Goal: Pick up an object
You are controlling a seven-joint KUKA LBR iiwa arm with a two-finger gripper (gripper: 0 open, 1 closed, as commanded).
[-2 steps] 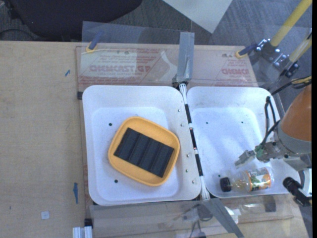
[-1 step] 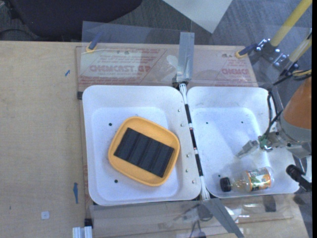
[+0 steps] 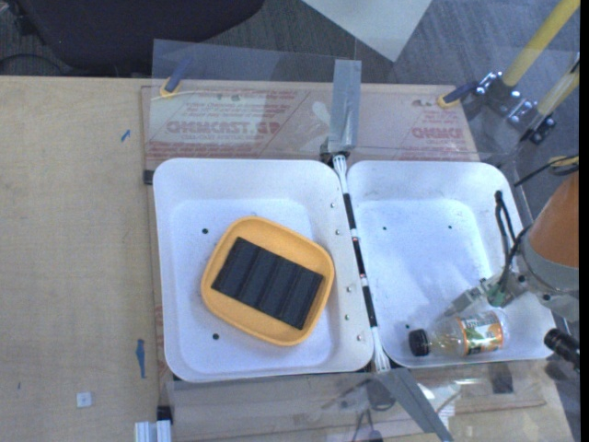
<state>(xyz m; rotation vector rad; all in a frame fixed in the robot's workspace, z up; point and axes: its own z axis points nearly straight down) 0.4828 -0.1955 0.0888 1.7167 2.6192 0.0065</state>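
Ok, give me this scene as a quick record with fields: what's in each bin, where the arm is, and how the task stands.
left bin: yellow tray with a dark ribbed insert
right bin: small bottle lying on its side, black cap toward the left, near the front edge
gripper: low over the right bin's front right corner, just above the bottle
jaws: state unclear
task status: bottle lies in the bin, not lifted

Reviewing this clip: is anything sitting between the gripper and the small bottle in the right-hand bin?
Nothing visible does. The bottle lies on its side in the near right corner of the right bin, and the gripper is just above it in the view, with only bare bin floor around. The yellow dish sits apart in the left bin.
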